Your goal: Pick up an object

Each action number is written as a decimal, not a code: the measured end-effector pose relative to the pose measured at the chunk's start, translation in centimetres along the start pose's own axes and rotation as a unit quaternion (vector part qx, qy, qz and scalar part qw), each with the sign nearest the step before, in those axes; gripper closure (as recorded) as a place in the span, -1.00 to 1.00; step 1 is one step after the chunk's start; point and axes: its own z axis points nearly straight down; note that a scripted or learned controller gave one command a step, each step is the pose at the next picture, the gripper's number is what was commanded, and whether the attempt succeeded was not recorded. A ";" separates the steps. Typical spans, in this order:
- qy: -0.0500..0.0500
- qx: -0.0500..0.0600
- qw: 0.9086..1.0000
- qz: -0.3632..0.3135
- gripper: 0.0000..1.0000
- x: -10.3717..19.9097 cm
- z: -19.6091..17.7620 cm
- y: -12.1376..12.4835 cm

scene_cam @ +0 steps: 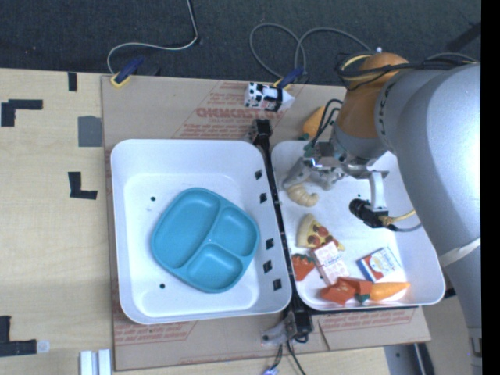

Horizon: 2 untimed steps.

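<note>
My gripper (314,180) hangs low over the back left part of the right bin (414,244), open, with nothing between its fingers. A pale curved toy pastry (303,196) lies on the bin floor just in front of the left fingertip. Further forward lie a toy pizza slice (312,231), a red-and-white packet (329,261), a red toy vegetable (303,268), another red piece (337,291), an orange carrot (388,291) and a small blue-and-white box (380,264). A yellow-orange object (315,121) sits at the bin's back edge, partly hidden by the arm.
The left bin (125,158) holds a blue divided plate (205,239). A black divider with clips (269,209) runs between the bins. The grey arm covers the right bin's back right side. A black fitting on a yellow cable (367,209) hangs from the arm over the bin.
</note>
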 end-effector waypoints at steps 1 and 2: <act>0.000 0.000 1.000 0.000 -1.00 0.0 0.0 -1.0; 0.000 0.000 1.000 0.001 -1.00 0.2 0.0 -0.5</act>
